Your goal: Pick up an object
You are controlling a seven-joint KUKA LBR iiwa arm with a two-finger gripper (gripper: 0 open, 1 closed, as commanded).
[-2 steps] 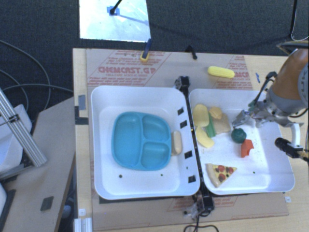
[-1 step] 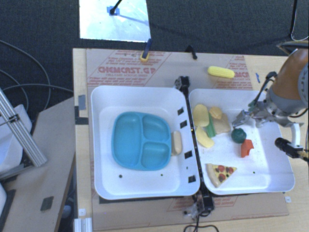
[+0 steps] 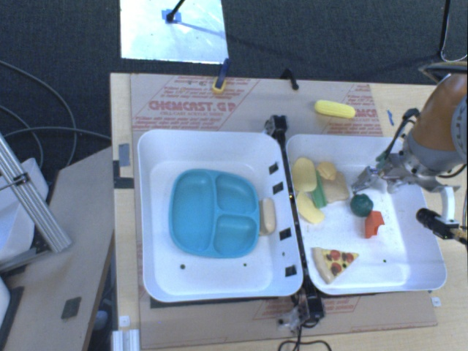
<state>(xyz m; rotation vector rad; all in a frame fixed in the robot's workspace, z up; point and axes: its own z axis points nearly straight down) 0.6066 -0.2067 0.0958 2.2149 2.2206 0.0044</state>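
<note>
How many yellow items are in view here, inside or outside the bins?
4. Outside: a yellow piece on the bench behind the right bin. Inside that bin: three yellow pieces clustered at its left side. Others may be hidden underneath.

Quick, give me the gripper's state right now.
Gripper: cannot be told. It sits low in the right bin, just above the dark green ball, and nothing is visibly held.
</note>
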